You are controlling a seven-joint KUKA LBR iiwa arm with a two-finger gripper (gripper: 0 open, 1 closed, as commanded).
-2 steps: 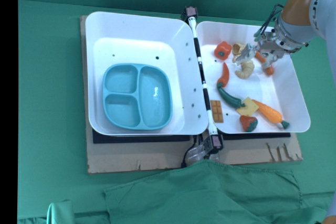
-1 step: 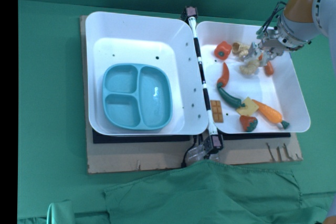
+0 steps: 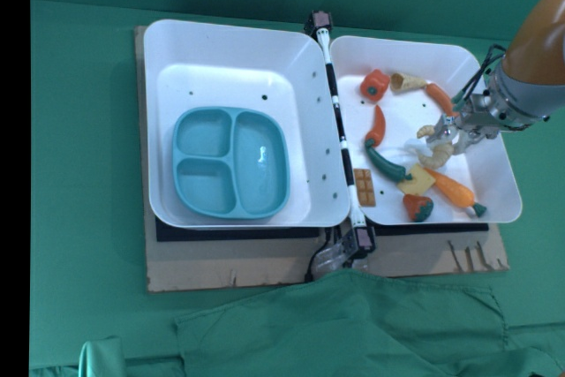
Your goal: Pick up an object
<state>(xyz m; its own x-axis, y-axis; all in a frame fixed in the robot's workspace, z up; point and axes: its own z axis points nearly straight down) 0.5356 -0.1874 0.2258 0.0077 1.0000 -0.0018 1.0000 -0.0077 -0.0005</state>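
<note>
Orange-banded arm lowers its hand (image 3: 452, 135) into the right bin (image 3: 494, 190), at its three o'clock side, over a pale toy piece (image 3: 435, 156). I cannot tell its state. Approach step, I judge; next comes a firm descent and closing.

arm (image 3: 538, 57): we see it cut off at right edge
gripper (image 3: 452, 135): we can't read finger state
cloth (image 3: 353, 331): cut off at bottom
</note>
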